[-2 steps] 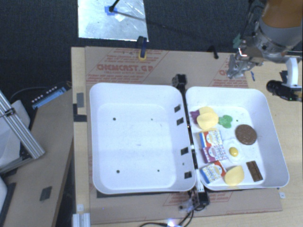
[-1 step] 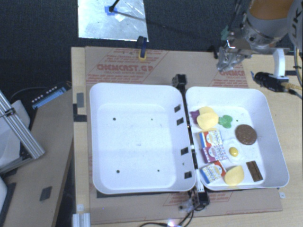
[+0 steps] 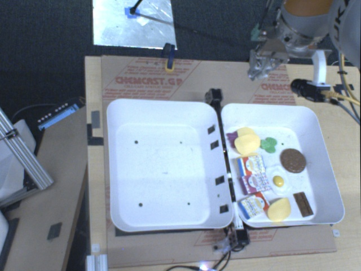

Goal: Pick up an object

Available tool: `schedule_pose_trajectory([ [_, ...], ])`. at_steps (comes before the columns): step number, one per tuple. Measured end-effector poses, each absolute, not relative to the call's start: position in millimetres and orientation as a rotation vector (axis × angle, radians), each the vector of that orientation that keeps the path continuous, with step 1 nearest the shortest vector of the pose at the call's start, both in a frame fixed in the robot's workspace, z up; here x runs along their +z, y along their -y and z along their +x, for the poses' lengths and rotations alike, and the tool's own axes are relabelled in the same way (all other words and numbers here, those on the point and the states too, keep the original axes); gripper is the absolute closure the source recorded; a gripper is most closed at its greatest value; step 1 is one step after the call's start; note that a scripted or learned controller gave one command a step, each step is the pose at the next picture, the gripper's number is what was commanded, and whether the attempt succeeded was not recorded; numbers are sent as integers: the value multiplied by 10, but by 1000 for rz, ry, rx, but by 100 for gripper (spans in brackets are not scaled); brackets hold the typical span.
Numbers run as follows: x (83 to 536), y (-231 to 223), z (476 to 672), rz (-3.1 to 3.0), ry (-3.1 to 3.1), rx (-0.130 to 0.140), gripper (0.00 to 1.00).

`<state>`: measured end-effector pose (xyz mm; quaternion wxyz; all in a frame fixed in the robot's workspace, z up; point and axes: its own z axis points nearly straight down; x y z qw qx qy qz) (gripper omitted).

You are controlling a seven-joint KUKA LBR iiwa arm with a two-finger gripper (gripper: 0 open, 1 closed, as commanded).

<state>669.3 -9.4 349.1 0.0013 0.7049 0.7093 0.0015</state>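
My gripper (image 3: pixel 262 68) hangs high above the back edge of the right bin (image 3: pixel 316 123), with nothing visible between its fingers. The right bin holds several small things: a pale yellow lump (image 3: pixel 247 142), a green piece (image 3: pixel 269 144), a round brown cookie (image 3: pixel 293 160), a fried egg toy (image 3: pixel 278 180), two small printed packets (image 3: pixel 254 173), a lemon-like yellow piece (image 3: pixel 279 209) and a dark chocolate bar (image 3: pixel 303 204). All lie well below and in front of the gripper.
The left bin (image 3: pixel 163 162) sits beside the right one, split from it by a black divider with clips (image 3: pixel 223 157). A shiny foil sheet (image 3: pixel 134 14) lies at the back left. Cables and a black fitting (image 3: pixel 307 88) run along the right side.
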Motion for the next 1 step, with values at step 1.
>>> schedule_pose_trajectory([
  [1, 4873, 330, 6469, 2211, -2211, 19, 100],
])
